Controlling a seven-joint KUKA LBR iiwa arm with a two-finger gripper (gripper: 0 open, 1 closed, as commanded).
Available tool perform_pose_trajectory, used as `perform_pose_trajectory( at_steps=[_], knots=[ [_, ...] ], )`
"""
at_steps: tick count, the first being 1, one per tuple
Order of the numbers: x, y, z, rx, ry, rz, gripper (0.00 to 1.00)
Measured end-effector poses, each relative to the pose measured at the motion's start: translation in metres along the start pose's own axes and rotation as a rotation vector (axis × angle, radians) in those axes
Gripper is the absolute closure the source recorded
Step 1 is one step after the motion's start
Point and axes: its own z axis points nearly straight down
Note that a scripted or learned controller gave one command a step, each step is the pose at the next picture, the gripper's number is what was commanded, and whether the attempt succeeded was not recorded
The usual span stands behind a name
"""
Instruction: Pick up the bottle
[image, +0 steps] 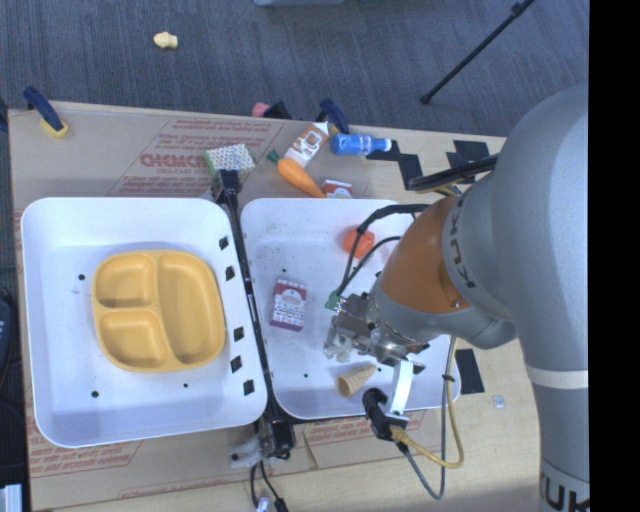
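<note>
The bottle-shaped things I can make out both lie outside the bins, on the table just past the far rim of the right bin: a white bottle with an orange end, and a blue bottle lying on its side just beside it. I cannot tell which one the task means. An orange carrot-like piece lies near them. The gripper is well apart from both bottles, low over the near half of the right bin, between a small red packet and a tan cone. Whether the jaws are spread or pressed together I cannot tell, and nothing is visibly pinched in them. By my judgement the main risk is a grab at the wrong thing, since packet and cone are the gripper's closest neighbours. The bottles also sit against the bin's rim, so a reach could catch the wall or roll the blue one away. A yellow divided plate rests in the left bin.
</note>
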Motion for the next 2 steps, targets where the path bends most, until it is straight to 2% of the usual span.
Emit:
perform_pose_trajectory(
  at_steps=[1, 2],
  knots=[
    [-0.054, 0.023, 0.023, -0.001, 0.0, -0.426, 1.0],
    [-0.057, 0.025, -0.12, -0.006, -0.001, -0.239, 1.0]
  ],
)
